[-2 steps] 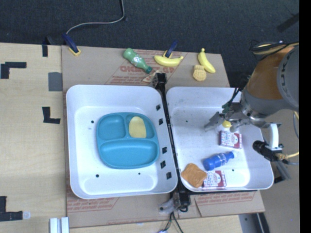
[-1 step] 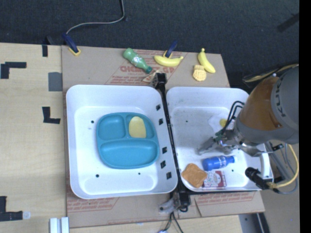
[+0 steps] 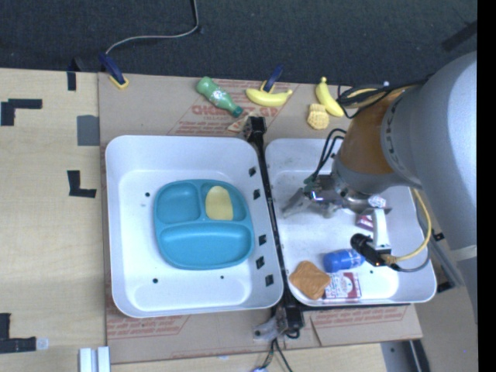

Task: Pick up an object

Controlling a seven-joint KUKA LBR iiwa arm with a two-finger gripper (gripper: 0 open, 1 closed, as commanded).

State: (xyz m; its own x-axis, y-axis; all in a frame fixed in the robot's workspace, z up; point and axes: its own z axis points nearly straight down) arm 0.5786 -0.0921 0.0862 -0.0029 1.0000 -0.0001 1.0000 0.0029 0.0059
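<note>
Gripper low in right bin

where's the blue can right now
The blue can lies on its side near the front edge of the right bin, between the brown cookie-like piece on its left and the red and white packet just below it.

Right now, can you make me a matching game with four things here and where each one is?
Things:
1. blue tray
2. yellow piece
3. blue can
4. green bottle

Places:
A. on the cardboard beyond the bins
B. in the blue tray's upper right compartment
C. in the right bin, beside the brown toast
D. in the left bin

Pairs: 1-D, 2-B, 3-C, 4-A
</note>
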